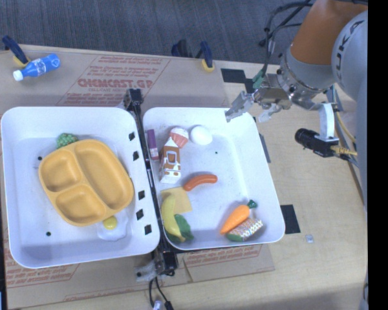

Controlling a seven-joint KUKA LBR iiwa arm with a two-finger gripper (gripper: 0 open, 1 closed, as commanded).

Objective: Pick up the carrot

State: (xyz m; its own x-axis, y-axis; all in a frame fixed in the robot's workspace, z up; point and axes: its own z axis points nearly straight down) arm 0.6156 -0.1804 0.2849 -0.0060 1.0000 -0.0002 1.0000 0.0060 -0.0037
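Looking down, the biggest thing is the bench (310, 263) with brown cardboard (116, 76) laid on it. Red words on the cardboard read "CHEMCAST GP". Two white bins sit side by side on top. The left bin (13, 173) holds a yellow plate (84, 181) with three parts, a bit of green food at the plate's top edge and a fried egg by its bottom edge.

The grey and orange arm (326, 24) comes in from the right. Its claw (246, 106) hangs over the top right rim of the right bin (258, 160). The two fingers look a little apart, with nothing between them.

The right bin has a small milk carton (171, 157), a banana (171, 215), a sausage (200, 181) and a white egg (200, 135).

The carrot (236, 217) lies in the bottom right corner of that bin, well away from the claw. It is orange with a green top, and it touches a small striped thing below it. It is probably a light, hard plastic toy, smooth and a bit slippery. I would pinch it across the thick middle, not the thin tip.

A small blue bottle (37, 66) lies far off at the top left. Its label is too small to read.
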